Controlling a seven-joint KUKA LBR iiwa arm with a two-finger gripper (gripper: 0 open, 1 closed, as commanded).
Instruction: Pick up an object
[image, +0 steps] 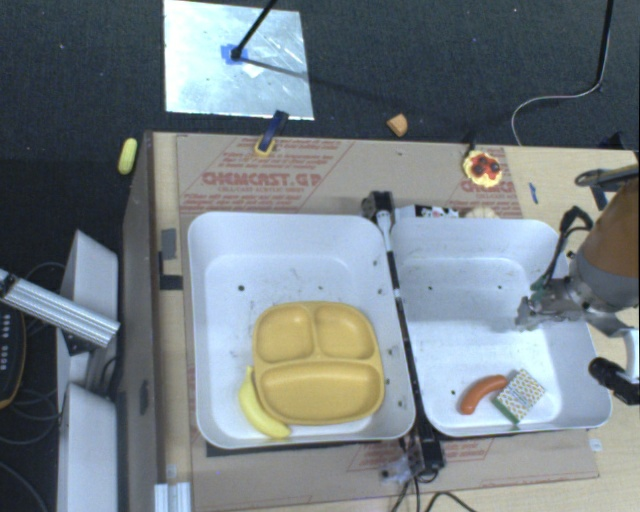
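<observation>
While a yellow banana (258, 411) lies against the divided yellow plate (318, 362) in the left bin (215, 300), the right bin (470, 250) holds an orange sausage (482, 393) just beside a small patterned box (521, 396) near its front wall. The gripper (530, 312) hangs over that bin's right side, apart from both; whether its fingers are spread cannot be told.

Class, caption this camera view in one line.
Grey gripper above right white bin holding orange sausage; yellow divided tray in left.
</observation>
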